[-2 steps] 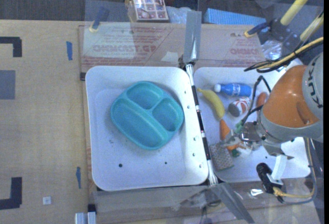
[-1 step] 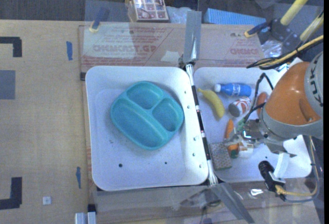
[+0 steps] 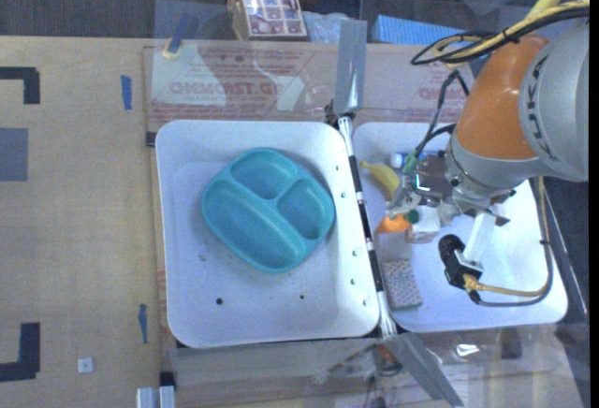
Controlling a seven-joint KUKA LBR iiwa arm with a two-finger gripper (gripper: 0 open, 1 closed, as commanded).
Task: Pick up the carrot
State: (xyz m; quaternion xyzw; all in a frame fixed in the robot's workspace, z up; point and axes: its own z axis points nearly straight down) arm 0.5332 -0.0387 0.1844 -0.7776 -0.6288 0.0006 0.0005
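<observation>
Two shallow white bins sit side by side on the worktop (image 3: 75, 238), and the left bin (image 3: 187, 303) serves as the landmark here. Inside it lies one teal divided plate (image 3: 269, 208) with three compartments. The right bin (image 3: 524, 303), touching the left bin's right wall, holds one carrot (image 3: 394, 224), orange and just beside that shared wall, one yellow banana (image 3: 381, 175) behind the carrot, and one speckled grey sponge (image 3: 402, 283) in front of it. The grey arm (image 3: 543, 107), right of the left bin, bears the letters "KUK" on its casing. Beyond the left bin's far edge lies a clear sheet with mirrored red print that cannot be read. The hand (image 3: 409, 206) hangs low over the carrot; whether it is released or clenched cannot be told, nor whether it touches the carrot.
</observation>
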